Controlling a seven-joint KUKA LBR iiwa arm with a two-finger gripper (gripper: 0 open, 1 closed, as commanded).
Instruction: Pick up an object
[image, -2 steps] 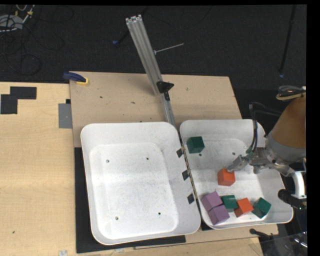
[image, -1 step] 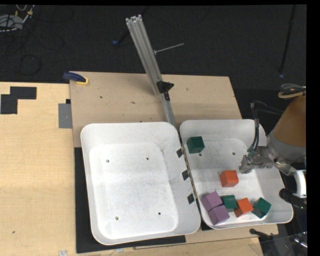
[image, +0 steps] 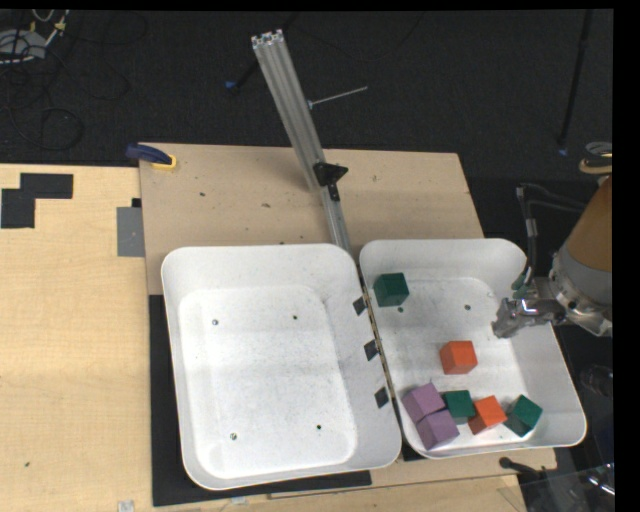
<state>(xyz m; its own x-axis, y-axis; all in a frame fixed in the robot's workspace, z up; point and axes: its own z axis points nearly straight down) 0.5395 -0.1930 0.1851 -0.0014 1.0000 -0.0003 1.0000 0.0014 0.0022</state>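
Blocks fill only the right-hand side of the bench: the left bin (image: 262, 370) holds nothing to grasp, and everything the task could use sits in the right bin (image: 455, 258). Going across that bin, a dark green block (image: 391, 289) lies alone near the upper left corner, two purple blocks (image: 430, 413) crowd the lower edge beside a small green block (image: 459, 403) and an orange block (image: 489, 412), and another green block (image: 523, 413) sits at the lower right. A red-orange block (image: 458, 356) stands by itself in the middle, well apart from the rest. The gripper (image: 512, 318) hangs at the bin's right wall, above and to the right of that lone block; nothing shows between its tips, and whether it is released or clenched cannot be told. Judging by position, the red-orange block is the nearest clear target, lying down and to the left of the gripper.
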